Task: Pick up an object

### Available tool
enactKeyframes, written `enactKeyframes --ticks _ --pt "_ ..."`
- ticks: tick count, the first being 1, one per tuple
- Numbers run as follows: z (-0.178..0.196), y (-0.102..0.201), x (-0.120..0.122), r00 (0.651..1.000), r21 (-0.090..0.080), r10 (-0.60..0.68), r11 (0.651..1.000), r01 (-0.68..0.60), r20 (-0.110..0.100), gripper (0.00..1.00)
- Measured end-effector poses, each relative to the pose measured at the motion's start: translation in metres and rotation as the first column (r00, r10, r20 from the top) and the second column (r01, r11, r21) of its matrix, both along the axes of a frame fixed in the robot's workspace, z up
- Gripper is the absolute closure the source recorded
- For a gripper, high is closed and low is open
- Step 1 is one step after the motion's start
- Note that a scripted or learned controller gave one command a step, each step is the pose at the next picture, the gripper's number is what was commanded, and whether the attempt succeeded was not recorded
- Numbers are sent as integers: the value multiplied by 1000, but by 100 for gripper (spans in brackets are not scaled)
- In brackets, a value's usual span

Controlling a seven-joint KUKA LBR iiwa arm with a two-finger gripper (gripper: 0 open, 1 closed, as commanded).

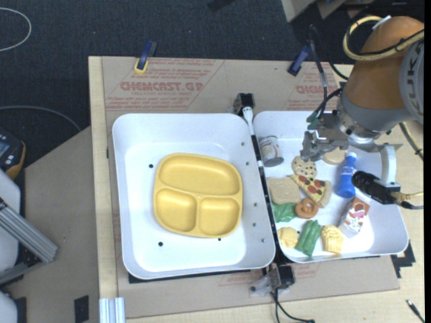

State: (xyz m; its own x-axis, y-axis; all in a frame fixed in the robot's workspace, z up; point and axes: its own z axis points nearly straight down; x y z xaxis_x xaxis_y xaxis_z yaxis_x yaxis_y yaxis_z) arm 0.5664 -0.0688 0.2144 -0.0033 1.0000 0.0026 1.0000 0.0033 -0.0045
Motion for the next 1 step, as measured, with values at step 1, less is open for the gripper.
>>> enactKeyframes --ticks 1 --pt "2 38 -22 1000 0 0 1000 0 1 100"
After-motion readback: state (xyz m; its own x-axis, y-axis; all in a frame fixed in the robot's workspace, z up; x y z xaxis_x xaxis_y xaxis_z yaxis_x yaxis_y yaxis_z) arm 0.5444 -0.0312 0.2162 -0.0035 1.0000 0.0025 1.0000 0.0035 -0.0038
